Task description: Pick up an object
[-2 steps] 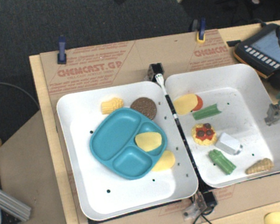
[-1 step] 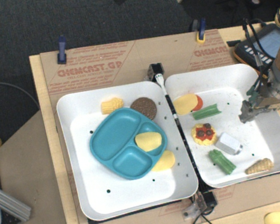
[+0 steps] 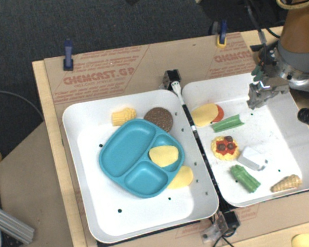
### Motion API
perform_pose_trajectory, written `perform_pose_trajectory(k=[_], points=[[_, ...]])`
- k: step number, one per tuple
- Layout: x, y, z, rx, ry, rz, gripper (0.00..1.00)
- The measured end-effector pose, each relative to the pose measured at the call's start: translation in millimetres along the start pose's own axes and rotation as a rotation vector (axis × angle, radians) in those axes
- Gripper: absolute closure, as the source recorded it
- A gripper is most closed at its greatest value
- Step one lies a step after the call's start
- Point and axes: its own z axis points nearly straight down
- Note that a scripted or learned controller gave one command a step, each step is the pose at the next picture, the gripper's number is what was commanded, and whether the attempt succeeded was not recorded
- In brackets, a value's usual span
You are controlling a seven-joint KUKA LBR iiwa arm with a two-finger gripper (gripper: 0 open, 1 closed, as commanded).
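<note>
Gripper (image 3: 258, 97): above the right bin's far right part, nothing visibly held; finger state cannot be told.
Arm (image 3: 301, 23): grey with orange band, entering from the right.
Right bin (image 3: 291, 143): white, holding toy foods.
Yellow-and-red piece (image 3: 207, 114): far left corner of right bin.
Green stick (image 3: 228, 123): just beside the yellow-and-red piece, nearest the gripper.
Small tart with red topping (image 3: 225, 147): left middle.
Grey block (image 3: 251, 160): centre, near the tart.
Green vegetable (image 3: 245, 179): near edge, by the grey block.
Cone-shaped pastry (image 3: 286, 183): near right corner.
Left bin (image 3: 90, 178): holding a blue divided tray (image 3: 140, 158).
Yellow lemon-like piece (image 3: 164, 155): in a tray compartment.
Corn cob (image 3: 123, 116): beyond the tray.
Brown round cookie (image 3: 159, 119): touching the tray's far edge.
Yellow piece (image 3: 181, 178): against the tray's near right edge.
</note>
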Motion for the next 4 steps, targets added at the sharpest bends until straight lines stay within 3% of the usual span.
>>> perform_pose_trajectory(k=[1, 2, 3, 4], points=[[-52, -45, -57, 0.001, -0.001, 0.009, 1.0], [-21, -93, -55, 0.009, 0.004, 0.005, 1.0], [-62, 4, 4, -0.001, -0.003, 0.002, 1.0], [-94, 5, -232, -0.017, -0.008, 0.004, 1.0]])
